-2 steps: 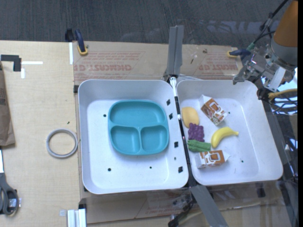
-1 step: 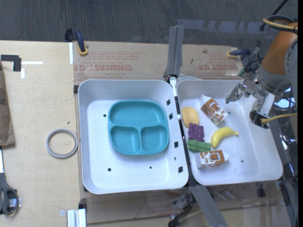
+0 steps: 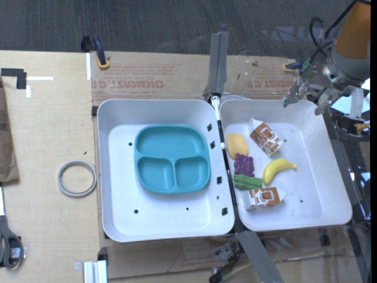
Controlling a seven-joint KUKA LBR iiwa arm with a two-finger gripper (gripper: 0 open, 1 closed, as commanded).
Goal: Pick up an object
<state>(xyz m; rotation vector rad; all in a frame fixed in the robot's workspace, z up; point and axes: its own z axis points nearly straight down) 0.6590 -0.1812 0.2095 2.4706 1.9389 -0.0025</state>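
The right bin holds a yellow lemon-like fruit, purple grapes, a green pod, a yellow banana and two white-and-brown cartons, one at the top and one at the bottom. My gripper hangs over the bin's far rim at the upper right, above and apart from all the items. Its fingers stand spread, with nothing between them.
The left bin bears a teal divided plate. A grey metal post rises between the bins at the back. On the bench to the left lie a tape ring, scissors and a brown paper bag.
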